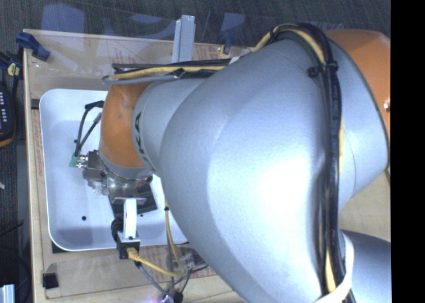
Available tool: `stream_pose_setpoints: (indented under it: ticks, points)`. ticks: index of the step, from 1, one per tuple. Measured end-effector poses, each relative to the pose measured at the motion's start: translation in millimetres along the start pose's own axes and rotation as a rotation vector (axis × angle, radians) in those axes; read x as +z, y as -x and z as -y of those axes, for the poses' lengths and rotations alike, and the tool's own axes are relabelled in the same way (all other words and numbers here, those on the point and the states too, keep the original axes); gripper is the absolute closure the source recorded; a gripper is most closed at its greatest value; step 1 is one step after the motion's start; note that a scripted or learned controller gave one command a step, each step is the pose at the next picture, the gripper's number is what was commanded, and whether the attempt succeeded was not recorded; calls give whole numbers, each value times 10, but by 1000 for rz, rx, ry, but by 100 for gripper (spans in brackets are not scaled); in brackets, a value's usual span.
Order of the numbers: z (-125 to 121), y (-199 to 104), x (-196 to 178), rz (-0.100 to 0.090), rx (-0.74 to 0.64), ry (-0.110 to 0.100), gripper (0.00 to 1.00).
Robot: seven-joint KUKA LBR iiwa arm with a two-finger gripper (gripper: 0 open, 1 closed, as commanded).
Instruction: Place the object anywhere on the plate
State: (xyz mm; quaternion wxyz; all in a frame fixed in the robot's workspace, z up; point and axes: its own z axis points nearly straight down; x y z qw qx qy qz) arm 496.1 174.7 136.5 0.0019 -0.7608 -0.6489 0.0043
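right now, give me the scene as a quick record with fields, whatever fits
arm: grey arm reaching in from the right, covering most of the view
orange band: above the wrist, over the bin
wrist: low over the middle of the bin
white bin: at the left, bare floor showing on its left side
bench: wooden strip visible in front of the bin
task progress: cannot tell, the arm hides much of the bench
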Motion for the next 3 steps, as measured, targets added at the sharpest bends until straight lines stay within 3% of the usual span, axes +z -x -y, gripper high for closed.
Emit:
stream_pose_setpoints:
  ticks: [1,2,3]
  points:
    - [85,292,-1116,-2,-400,8,100]
    - [191,198,383,-1,-42,0,100]
    - [-357,-449,-817,-2,-599,8,100]
